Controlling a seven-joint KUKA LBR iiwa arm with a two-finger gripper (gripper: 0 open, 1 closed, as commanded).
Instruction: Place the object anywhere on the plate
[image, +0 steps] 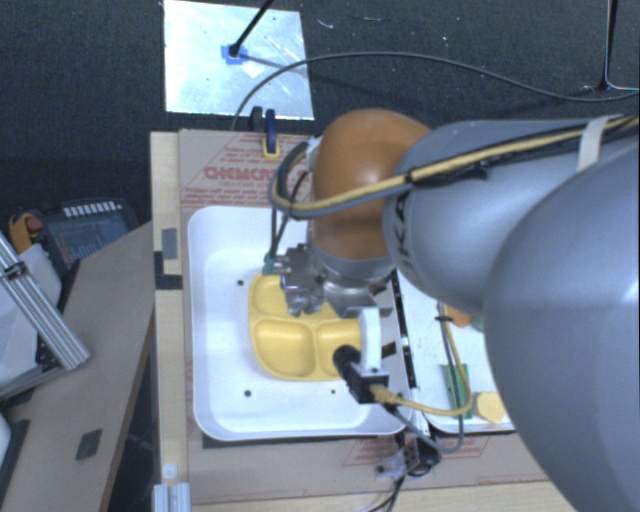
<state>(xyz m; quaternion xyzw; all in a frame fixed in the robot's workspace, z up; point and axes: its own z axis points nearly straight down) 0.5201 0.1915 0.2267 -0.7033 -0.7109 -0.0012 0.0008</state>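
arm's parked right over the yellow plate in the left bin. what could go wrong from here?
1. The wrist hangs over the yellow plate, and the camera view hides what is under it, so a failed drop could go unnoticed.
2. The plate is divided, so an object landing on a ridge might tip or roll off.
3. The loose yellow cable by the bin rim could snag as the arm moves.

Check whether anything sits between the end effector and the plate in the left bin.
Nothing visible does. The arm's wrist hangs directly over the yellow plate in the left bin, covering its upper part. What lies under the wrist is hidden.
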